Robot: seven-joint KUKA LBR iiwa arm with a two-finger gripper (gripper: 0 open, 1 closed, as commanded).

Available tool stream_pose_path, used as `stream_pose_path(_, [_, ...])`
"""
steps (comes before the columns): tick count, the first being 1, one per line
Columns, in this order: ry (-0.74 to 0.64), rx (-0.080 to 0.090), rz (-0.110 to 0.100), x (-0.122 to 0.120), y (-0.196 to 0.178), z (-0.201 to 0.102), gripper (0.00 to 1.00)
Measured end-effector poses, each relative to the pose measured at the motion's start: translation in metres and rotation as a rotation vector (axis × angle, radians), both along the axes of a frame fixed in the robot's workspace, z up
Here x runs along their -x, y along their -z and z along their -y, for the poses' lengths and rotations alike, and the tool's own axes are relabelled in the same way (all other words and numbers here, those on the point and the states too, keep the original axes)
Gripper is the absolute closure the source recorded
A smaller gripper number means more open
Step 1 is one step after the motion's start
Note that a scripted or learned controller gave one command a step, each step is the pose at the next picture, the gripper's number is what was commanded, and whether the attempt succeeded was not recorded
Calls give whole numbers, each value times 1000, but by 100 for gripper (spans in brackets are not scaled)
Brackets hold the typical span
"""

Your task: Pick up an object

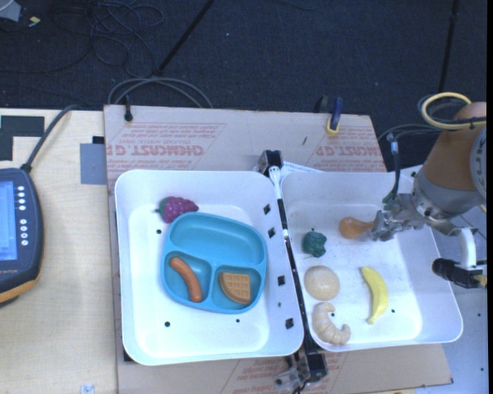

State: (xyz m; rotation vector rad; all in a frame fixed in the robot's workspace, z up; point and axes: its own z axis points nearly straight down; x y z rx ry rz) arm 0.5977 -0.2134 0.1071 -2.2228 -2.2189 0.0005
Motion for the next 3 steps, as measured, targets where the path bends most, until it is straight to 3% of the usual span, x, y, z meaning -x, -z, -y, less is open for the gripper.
stream_pose_path(1, [-4, 0, -3, 6, 20, -2, 100])
stream_pose_path(2, [-2, 0, 0, 7, 9, -1, 100])
stream_pose_path(3, [-2, -1, -1, 49, 19, -1, 100])
